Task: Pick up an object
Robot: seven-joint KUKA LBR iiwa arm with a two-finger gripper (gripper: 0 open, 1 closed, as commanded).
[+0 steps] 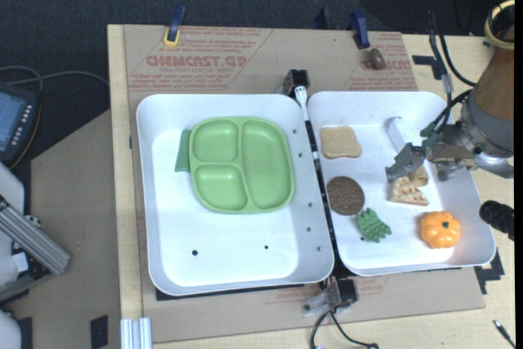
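Metal pincer (pixel 406 163), grip state unclear, just above triangular, crumbly pizza slice (pixel 409 190).

Two shallow white plastic bins, left (pixel 163 200) and right (pixel 368 106), on a tan board with red lettering (pixel 196 60); light green three-compartment plate (pixel 242 163) with a darker green patch at its left edge. Pale tan bread slice (pixel 340 142), dark brown speckled round patty (pixel 346 194), dark green leafy toy (pixel 373 225), orange pumpkin with a green stem (pixel 440 229), cream-and-tan wedge (pixel 409 190). Grey metal gripper (pixel 406 163); blue clamps (pixel 358 29), one yellow-tipped (pixel 173 27).
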